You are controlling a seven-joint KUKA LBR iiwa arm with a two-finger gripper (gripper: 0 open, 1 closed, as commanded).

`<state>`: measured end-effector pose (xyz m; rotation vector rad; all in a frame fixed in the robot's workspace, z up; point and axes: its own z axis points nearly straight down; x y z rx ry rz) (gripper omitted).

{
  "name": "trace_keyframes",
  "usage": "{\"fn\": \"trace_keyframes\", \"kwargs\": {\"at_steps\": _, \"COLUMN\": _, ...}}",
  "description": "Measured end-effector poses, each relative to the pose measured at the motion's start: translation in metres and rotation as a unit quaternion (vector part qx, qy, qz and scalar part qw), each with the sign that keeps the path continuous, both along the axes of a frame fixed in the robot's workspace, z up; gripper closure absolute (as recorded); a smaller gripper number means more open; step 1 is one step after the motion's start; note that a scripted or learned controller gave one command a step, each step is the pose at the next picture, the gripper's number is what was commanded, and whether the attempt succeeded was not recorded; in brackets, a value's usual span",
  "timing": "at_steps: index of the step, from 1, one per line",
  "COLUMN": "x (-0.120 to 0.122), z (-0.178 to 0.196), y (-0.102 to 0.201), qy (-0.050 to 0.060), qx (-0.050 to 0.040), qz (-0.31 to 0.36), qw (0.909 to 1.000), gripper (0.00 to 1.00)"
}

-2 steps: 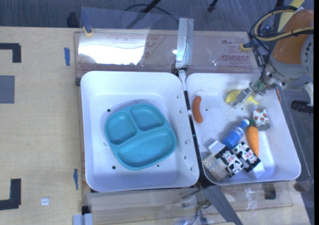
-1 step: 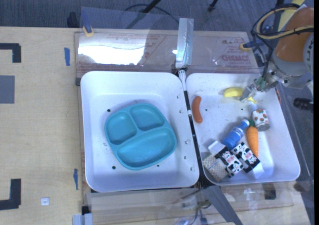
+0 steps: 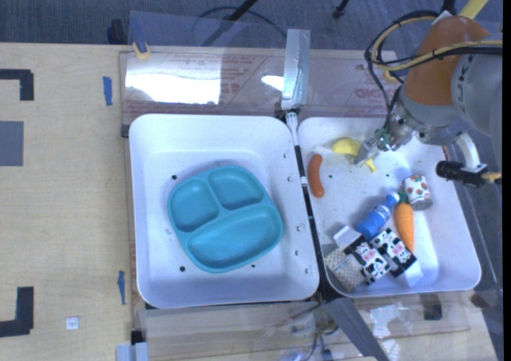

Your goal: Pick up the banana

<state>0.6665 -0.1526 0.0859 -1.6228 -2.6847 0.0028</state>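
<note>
We see the banana [image 3: 346, 146] lying in the far left part of the right bin [image 3: 459, 271], near the sausage [image 3: 316, 174], with the gripper [image 3: 375, 149] down just beside its right end, probably lined up for a grasp. The view is too small and blurred there, so we cannot tell the claw's state, or whether it touches the fruit. The carrot [image 3: 406, 226], blue bottle [image 3: 375, 216] and cow toy [image 3: 382, 255] crowd the near side, well apart from the target, and the blue divided plate [image 3: 226, 216] sits in the left bin [image 3: 152, 152], so access looks unobstructed.
</note>
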Motion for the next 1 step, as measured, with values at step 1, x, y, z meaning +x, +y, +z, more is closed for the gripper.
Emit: {"fn": "trace_keyframes", "kwargs": {"at_steps": 1, "x": 0.0015, "z": 0.1164, "y": 0.044, "qy": -0.005, "qx": -0.0008, "qz": -0.002, "qw": 1.0, "gripper": 1.0}}
